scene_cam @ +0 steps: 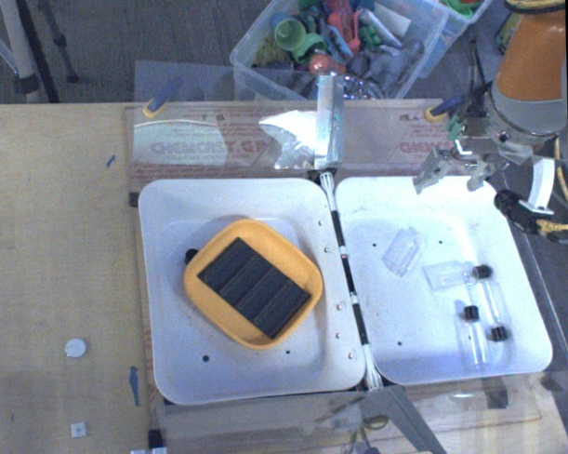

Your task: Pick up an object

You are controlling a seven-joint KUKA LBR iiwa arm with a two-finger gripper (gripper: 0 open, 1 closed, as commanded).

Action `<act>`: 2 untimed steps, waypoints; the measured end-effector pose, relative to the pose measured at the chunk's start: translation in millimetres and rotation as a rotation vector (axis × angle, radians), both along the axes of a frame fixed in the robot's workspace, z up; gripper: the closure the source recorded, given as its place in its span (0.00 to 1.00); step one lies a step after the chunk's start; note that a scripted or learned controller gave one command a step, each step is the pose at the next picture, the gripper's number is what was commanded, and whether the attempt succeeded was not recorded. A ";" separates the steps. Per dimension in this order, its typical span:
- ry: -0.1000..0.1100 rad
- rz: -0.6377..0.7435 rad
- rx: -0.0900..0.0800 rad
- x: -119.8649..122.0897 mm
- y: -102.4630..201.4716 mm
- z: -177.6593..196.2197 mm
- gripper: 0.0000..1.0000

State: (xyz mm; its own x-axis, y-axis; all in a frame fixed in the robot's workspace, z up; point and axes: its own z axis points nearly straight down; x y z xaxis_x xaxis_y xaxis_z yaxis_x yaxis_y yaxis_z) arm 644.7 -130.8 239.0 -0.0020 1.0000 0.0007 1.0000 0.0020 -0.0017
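In the left bin [168, 365] lies a yellow, rounded-square object [253, 283] with a black slatted top, turned at a slant. Scattered across the right bin [400, 357] are clear plastic items: a small clear piece [401, 252], a clear tube with a black cap [458, 274], and two more black-capped clear tubes [483, 331] near the front right. My gripper [454, 176] hangs over the far right corner of the right bin, below the orange band [531, 50]. Its fingers stand apart with nothing between them, well clear of the tubes.
A clear storage box [351, 28] full of colourful toys stands behind the bins. A shiny metal strip [329, 117] and crumpled clear plastic [286, 138] lie on the board at the back. A small white disc [75, 348] sits on the bench at the left.
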 end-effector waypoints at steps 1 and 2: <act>-0.006 0.096 -0.002 -35.9 15.3 -144.0 0.00; -0.010 0.094 -0.003 -35.1 14.4 -133.7 1.00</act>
